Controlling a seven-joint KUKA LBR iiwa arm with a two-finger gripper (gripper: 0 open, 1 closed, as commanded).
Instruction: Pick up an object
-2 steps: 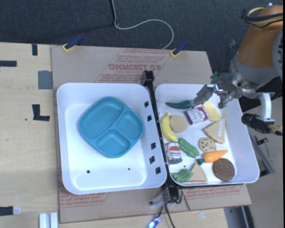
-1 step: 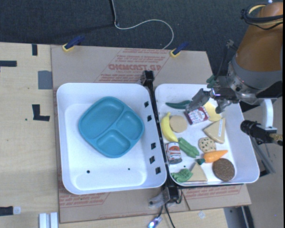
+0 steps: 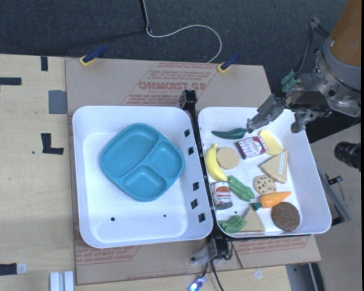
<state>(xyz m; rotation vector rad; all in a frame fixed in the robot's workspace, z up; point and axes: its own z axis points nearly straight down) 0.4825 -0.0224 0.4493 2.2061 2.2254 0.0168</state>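
Observation:
My gripper (image 3: 275,125) hangs open over the back edge of the right bin (image 3: 315,180), with nothing between its fingers. One fingertip (image 3: 255,125) sits just above a green chili pepper (image 3: 229,133). Below the gripper lie a red packet (image 3: 250,147) and a yellow piece (image 3: 270,141). Further toward the front are a banana (image 3: 215,162), a tan round cracker (image 3: 228,157), a cheese wedge (image 3: 276,167), a chip cookie (image 3: 264,183), a carrot (image 3: 273,199), a brown round cookie (image 3: 285,216), a green pickle (image 3: 240,188) and a small can (image 3: 221,194).
The left bin (image 3: 91,217) holds a blue divided plate (image 3: 142,161). A black hinge strip (image 3: 197,162) runs between the bins. A sandwich triangle (image 3: 253,222) and a green leaf (image 3: 232,225) lie at the right bin's front. A white cable (image 3: 188,29) lies behind the bins.

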